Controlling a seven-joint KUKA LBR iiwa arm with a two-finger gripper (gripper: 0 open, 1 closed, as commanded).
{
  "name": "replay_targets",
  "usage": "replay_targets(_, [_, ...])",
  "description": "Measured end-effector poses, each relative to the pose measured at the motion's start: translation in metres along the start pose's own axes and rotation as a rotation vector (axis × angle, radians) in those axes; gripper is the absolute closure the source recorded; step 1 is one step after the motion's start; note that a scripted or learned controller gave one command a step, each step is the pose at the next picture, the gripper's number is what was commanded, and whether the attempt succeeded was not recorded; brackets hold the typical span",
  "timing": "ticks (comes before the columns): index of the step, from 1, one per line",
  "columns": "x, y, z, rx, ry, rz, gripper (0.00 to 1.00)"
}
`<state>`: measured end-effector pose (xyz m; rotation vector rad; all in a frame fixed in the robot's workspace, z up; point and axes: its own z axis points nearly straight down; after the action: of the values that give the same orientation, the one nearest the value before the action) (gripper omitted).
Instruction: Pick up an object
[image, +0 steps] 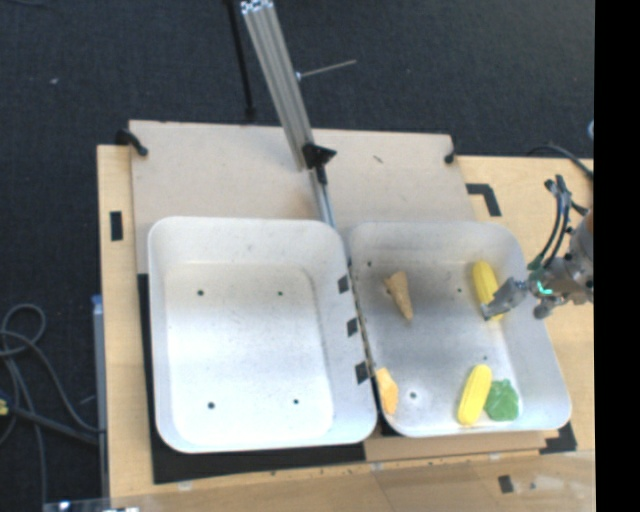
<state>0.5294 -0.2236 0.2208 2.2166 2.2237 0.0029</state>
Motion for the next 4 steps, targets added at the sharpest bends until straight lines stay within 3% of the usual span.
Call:
replay_targets(2, [0.005,0.002,0.092,0.006,-0.001,0.006,0.00])
replay_targets(3, [0.003,0.002,0.121,0.004,-0.002,0.006,0.00])
replay_targets(4, [0.003,0.003,0.108,-0.003,-0.003,0.010,1.00])
